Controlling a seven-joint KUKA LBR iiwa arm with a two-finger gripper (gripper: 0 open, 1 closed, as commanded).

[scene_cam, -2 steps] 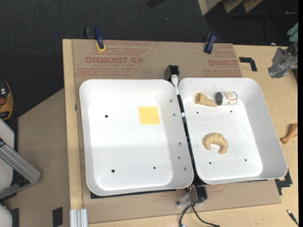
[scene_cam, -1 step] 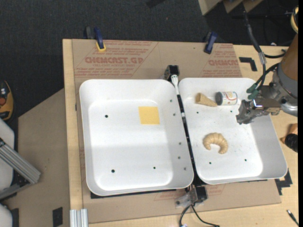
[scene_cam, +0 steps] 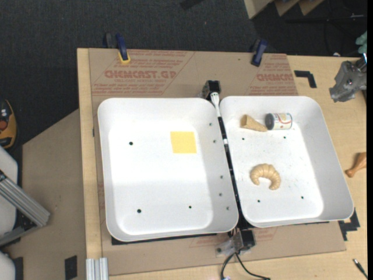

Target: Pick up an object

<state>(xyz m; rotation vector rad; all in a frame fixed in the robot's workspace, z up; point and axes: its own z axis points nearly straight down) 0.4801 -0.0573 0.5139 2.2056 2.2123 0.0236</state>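
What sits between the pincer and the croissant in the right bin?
Nothing visible. The pincer hangs past the right bin's far right corner, outside it. The croissant lies alone mid-bin. The small can and the wedge rest near the far wall, off the line between them.

Two bins (scene_cam: 116,214) (scene_cam: 332,174), four objects (scene_cam: 183,142) (scene_cam: 266,175) (scene_cam: 252,123) (scene_cam: 278,121)

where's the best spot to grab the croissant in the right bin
Probably across the thick middle of the croissant, coming straight down from above. It lies flat as an arch with both tips pointing down-right, and the bare floor of the right bin all around leaves room for the fingers.
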